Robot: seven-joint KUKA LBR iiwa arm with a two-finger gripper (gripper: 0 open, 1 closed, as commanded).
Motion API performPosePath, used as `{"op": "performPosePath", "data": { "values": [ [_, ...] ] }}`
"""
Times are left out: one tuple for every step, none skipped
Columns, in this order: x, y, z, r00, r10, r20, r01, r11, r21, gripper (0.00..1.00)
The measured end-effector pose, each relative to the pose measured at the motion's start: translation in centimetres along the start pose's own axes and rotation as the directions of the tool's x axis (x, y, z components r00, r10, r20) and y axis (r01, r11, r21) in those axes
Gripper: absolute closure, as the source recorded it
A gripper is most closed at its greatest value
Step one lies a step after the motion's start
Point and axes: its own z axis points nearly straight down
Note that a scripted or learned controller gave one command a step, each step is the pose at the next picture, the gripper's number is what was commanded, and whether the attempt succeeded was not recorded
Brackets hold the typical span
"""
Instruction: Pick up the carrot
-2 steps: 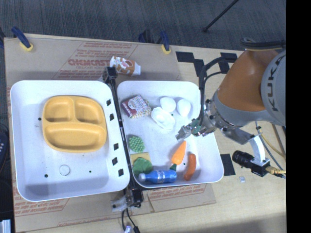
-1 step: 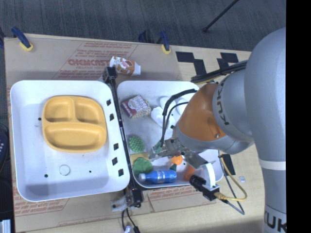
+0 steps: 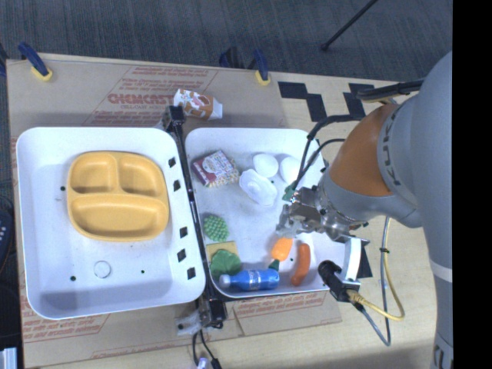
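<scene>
Here, camera view: carrot (image 3: pixel 282 248) lying in the right bin (image 3: pixel 231 141) near its front edge, just beside a red-orange sausage-shaped piece (image 3: pixel 301 260), with a blue bottle (image 3: pixel 253 280) and green broccoli (image 3: pixel 224 262) along the same edge. Gripper (image 3: pixel 296 220) poised just above the carrot; jaw state cannot be told. Yellow divided tray (image 3: pixel 118 194) resting in the left bin (image 3: pixel 46 283).

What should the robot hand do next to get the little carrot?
Probably lower a little, straight onto the carrot. The gripper sits just above and to the right of it in the right bin, and a red-orange sausage-like toy lies close beside the carrot, so aiming carefully matters.
</scene>
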Motion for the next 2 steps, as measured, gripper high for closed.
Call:
{"op": "performPosePath", "data": {
  "values": [
    [0.0, 0.0, 0.0, 1.000, 0.000, 0.000, 0.000, 1.000, 0.001, 0.00],
    [-1.4, 1.8, 9.1, 0.988, -0.158, 0.000, 0.158, 0.988, 0.000, 0.00]
  ]
}}
